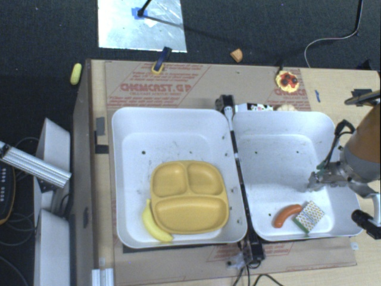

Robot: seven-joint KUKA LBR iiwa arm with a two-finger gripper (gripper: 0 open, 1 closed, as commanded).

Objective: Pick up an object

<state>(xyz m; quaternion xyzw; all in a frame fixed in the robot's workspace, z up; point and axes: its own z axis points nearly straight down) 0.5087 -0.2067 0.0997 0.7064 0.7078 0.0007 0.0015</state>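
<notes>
The right bin holds an orange sausage near its front wall, with a small green and white patterned box touching the sausage's right end. My gripper hangs over this bin's right side, a little behind and above the box and apart from both objects. Nothing shows in it. In the left bin lies a yellow divided plate, and a yellow banana is tucked against the plate's front left edge.
Behind the bins, on the cardboard bench top, sit a round red and yellow toy and a blue and yellow tool. On the dark floor beyond lie a small brown piece and a shiny metal sheet.
</notes>
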